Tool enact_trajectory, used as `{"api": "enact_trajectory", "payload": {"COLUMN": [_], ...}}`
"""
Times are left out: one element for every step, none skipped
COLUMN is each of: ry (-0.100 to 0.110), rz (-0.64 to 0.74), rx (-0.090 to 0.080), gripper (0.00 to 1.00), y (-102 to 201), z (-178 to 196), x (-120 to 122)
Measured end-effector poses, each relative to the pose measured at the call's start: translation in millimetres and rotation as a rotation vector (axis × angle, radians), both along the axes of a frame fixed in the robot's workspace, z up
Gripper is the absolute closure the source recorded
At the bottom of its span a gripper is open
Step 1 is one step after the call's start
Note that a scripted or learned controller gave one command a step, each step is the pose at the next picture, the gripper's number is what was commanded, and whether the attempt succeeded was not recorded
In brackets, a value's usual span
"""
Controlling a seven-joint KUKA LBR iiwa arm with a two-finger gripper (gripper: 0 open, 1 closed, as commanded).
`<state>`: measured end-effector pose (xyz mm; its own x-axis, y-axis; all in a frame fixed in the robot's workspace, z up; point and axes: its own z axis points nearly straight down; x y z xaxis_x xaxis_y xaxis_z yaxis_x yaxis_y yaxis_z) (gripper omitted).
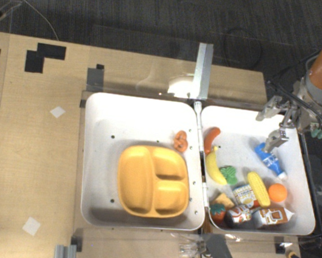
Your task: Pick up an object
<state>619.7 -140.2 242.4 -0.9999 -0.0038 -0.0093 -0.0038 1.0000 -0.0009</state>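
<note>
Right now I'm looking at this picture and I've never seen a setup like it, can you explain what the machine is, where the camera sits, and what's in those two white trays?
This is one camera fixed above a bench, looking down at a slant. The grey and orange shape at the upper right is a robot arm, and its gripper, a two-finger claw, hangs over the right bin just above a blue bottle. I can't tell whether it grips anything.

The left bin holds a yellow divided tray and a small orange toy near the divider.

The right bin is full of toy food: a red sausage, a banana, something green, corn, an orange, and small cartons along the bottom.

The arm's job is to pick up one item.
</note>
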Motion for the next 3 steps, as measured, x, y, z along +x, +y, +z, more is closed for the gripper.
{"api": "enact_trajectory", "payload": {"ry": [-0.002, 0.006, -0.017], "rz": [-0.185, -0.308, -0.301], "rx": [0.002, 0.003, 0.004], "gripper": [0.00, 0.00, 1.00], "y": [40.9, 42.6, 44.4], "z": [-145.2, -150.9, -134.7], "x": [-21.6, 42.6, 48.2]}}
